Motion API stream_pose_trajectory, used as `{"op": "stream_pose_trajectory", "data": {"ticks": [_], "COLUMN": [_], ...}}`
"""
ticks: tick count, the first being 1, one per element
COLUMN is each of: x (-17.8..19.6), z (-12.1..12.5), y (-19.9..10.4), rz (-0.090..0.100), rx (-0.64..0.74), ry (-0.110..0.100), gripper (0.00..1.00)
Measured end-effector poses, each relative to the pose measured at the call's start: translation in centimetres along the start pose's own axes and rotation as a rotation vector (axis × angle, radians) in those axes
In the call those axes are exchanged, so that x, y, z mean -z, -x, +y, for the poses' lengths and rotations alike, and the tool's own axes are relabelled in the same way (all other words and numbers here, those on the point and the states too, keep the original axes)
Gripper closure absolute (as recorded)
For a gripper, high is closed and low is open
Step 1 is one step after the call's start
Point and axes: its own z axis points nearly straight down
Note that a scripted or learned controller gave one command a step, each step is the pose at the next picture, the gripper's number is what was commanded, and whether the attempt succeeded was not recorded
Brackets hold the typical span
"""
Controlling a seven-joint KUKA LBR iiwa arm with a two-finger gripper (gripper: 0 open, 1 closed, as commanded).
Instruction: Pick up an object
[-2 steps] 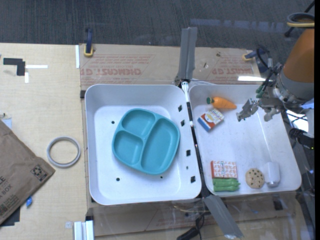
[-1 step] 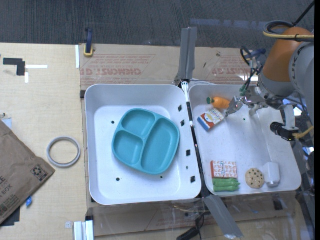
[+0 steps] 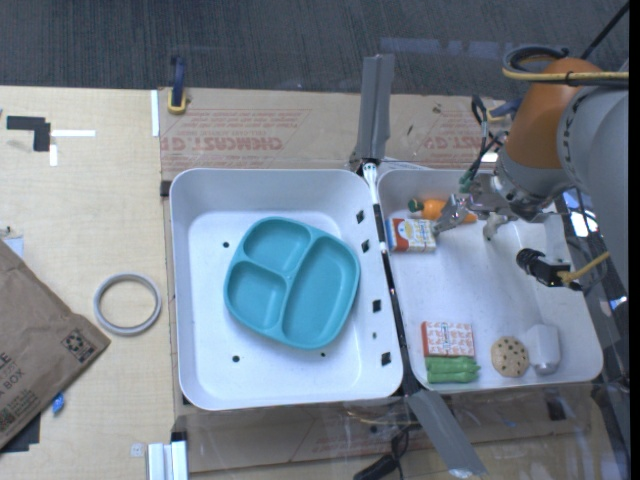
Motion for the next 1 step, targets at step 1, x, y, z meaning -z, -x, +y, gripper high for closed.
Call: {"op": "stream_pose_trajectory", "data": {"ticks": [1], "x": [10.27], "z": [1.8], "y": [4.22], "rz": [-0.002], "rx": [0.183], "ry": [0.004], "gripper": [0.0]}}
